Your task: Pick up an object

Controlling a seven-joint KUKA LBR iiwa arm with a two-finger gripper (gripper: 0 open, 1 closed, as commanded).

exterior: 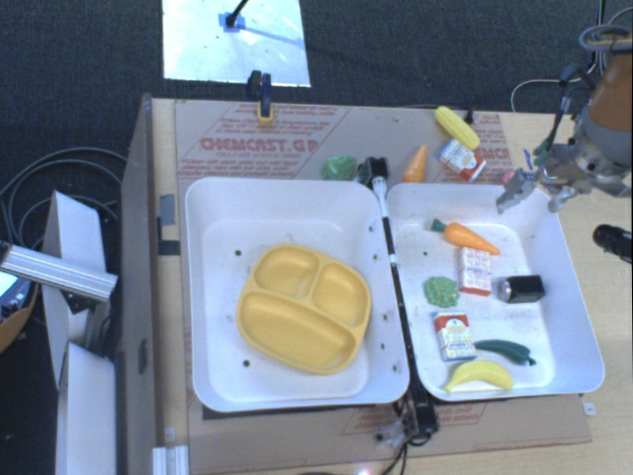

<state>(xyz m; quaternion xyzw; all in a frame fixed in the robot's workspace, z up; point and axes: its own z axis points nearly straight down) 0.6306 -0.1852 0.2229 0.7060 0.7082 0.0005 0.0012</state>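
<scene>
My gripper (534,192) hangs over the far right corner of the right bin (569,265), open, with nothing between its fingers. Below it in the bin lie an orange carrot (470,236), a red and white box (476,270), a black cylinder (519,288), a green broccoli piece (441,290), a small red and white carton (455,334), a dark green pepper (504,349) and a yellow banana (480,375). The carrot is the nearest of them, to the gripper's lower left.
The left bin (213,265) holds a yellow divided plate (305,308). Behind the bins on the cardboard lie a yellow corn cob (457,127), a small carrot (415,163), a little box (462,158) and a green item (339,167). A black clamp (260,89) stands at the back.
</scene>
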